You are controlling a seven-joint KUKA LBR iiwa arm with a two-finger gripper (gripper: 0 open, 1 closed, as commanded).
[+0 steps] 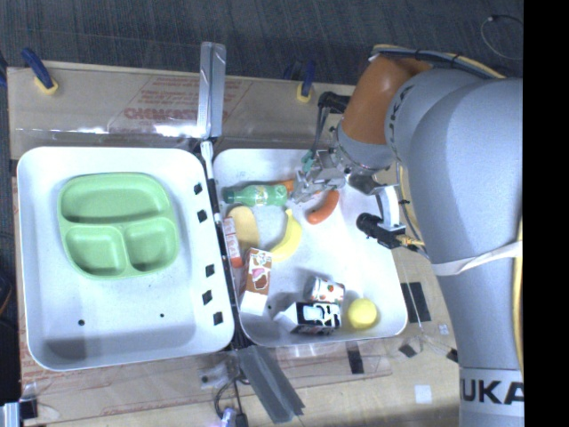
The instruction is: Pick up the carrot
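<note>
While the arm [444, 140] reaches in from the right, I find its gripper [313, 178] low over the upper part of the right bin [382, 278]. I cannot tell from this angle how the tool stands, as the wrist hardware crowds it. The carrot [324, 205] lies just below and slightly right of the gripper, slanted, one end close under the tool; whether they touch I cannot make out.

To the left of the gripper I note a green bottle [256, 194] on its side with an orange cap. Below it a banana [288, 235] curves beside a pale yellow fruit [244, 224]. Further down I see a small carton [258, 271], a black-and-white box [318, 314] and a lemon [362, 313] near the bin's lower edge.

The left bin [53, 327] holds a green compartment tray [119, 224].
</note>
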